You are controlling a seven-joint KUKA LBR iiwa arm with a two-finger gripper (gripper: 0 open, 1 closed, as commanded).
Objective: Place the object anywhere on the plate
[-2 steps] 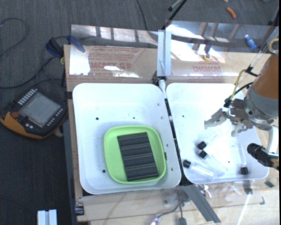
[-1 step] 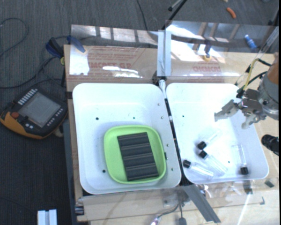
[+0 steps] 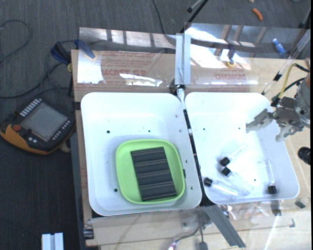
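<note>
Left bin [image 3: 94,139] holds a green plate [image 3: 124,158]; right bin [image 3: 208,113] vials [image 3: 235,178]; jaws open.

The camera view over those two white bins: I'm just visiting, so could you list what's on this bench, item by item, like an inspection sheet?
Surface: two shallow white plastic bins side by side, left bin and right bin, on a wooden bench.
Job's things: square green plate in the left bin, bearing a dark ribbed rectangular block; several clear plastic tubes with black caps in the right bin.
Clutter: nothing seen.
Grippers: two-finger gripper above the right bin's right side, open, holding nothing.
Cables: yellow cable by the arm; black cable on the floor.
Surroundings: orange handheld control pendant on dark carpet.
</note>
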